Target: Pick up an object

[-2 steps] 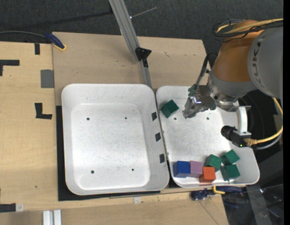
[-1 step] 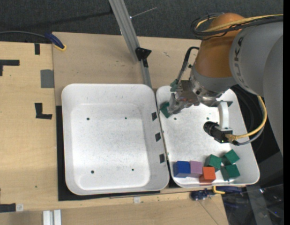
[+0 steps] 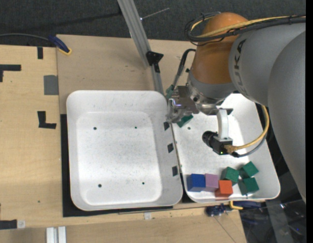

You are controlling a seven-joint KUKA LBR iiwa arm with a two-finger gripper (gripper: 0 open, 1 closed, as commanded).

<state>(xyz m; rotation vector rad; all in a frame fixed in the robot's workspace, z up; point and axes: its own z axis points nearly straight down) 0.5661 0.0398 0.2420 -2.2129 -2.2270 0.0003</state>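
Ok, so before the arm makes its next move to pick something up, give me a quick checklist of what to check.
1. Objects to pick in the right bin: ok. The blue block, purple block, orange block and green blocks cluster at its lower edge in the view.
2. Gripper over the right bin: ok, at its upper left corner.
3. Gripper above the cluster: not ok, well apart from it.
4. Green piece by the gripper actually held: cannot tell.
5. Black fitting on the cable clear of the blocks: ok for now.
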